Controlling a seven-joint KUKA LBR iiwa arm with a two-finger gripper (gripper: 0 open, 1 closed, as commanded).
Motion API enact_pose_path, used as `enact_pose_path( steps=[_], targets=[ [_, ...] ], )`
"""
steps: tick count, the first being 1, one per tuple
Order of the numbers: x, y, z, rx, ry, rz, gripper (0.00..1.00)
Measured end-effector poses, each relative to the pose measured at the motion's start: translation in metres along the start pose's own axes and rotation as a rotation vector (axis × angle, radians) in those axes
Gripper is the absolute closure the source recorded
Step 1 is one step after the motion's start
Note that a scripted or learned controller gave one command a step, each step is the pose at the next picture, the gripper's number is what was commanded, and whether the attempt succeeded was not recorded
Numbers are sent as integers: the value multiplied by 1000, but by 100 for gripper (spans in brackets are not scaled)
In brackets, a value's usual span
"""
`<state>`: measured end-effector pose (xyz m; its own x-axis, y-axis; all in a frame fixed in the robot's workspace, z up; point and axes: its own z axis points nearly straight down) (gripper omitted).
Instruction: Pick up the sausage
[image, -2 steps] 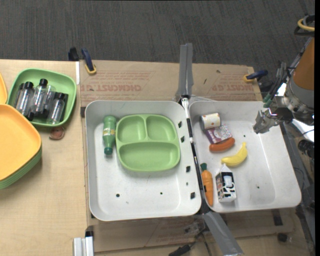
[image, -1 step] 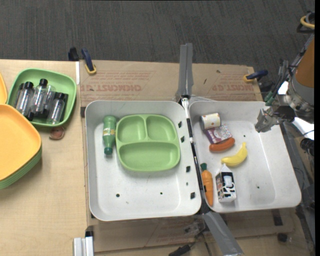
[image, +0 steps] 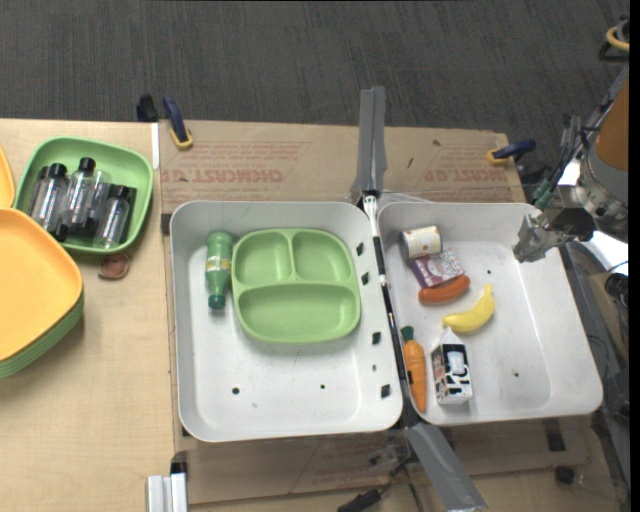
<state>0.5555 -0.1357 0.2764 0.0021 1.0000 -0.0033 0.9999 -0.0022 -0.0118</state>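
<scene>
Red sausage (image: 443, 291) between purple packet (image: 437, 268) and banana (image: 472, 312), touching packet

The grey arm with its orange band (image: 610, 140) enters at the far right and slants down toward the left. Its two-finger gripper (image: 532, 243) hangs at the arm's lower left end, tips pointing down and leftward, touching nothing; the fingers are too small and blurred to read
</scene>
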Motion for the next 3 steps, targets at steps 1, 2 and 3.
enact_pose_path(
  steps=[1,2,3],
  targets=[
    [-1,0,-8,2,-1,-1,100],
    [-2,0,-15,3,-2,-2,100],
    [-42,66,84,-9,3,244,100]
  ],
)
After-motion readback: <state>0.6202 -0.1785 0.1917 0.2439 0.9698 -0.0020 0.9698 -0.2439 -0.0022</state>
